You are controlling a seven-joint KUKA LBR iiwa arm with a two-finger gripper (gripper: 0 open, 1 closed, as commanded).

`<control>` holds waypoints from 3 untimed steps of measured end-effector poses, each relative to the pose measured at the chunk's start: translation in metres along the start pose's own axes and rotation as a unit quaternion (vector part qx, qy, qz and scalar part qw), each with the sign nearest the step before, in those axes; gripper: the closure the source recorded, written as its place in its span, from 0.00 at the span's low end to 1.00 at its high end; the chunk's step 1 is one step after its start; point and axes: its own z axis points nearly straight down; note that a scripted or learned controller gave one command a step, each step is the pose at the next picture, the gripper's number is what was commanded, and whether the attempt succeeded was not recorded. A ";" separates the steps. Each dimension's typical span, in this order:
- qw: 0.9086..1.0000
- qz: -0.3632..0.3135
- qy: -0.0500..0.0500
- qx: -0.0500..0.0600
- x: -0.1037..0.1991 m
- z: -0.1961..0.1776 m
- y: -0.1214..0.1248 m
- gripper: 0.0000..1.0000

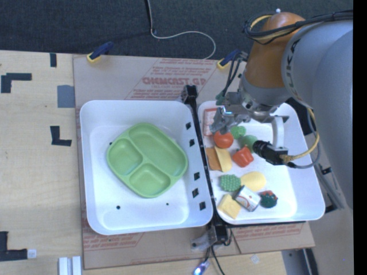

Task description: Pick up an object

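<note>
End effector (225, 121) low at 11 o'clock in the right bin (307, 202), just above the tomato (223, 139); grip state: cannot tell. Toy food clustered in that bin: red pepper (243, 156) at center, lemon (254, 181) and green piece (230, 183) toward 6. Green tray (147, 160) in the left bin (94, 153).

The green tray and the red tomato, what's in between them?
In the camera view, between the green tray and the red tomato lie bare white bin floor and the black-clipped divider where both bins meet.
</note>
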 end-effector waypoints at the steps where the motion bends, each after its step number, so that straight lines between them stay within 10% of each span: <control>1: 1.000 0.002 -0.001 0.001 0.002 0.002 0.002 1.00; 3: 1.000 0.003 -0.001 0.002 0.002 0.004 -0.011 1.00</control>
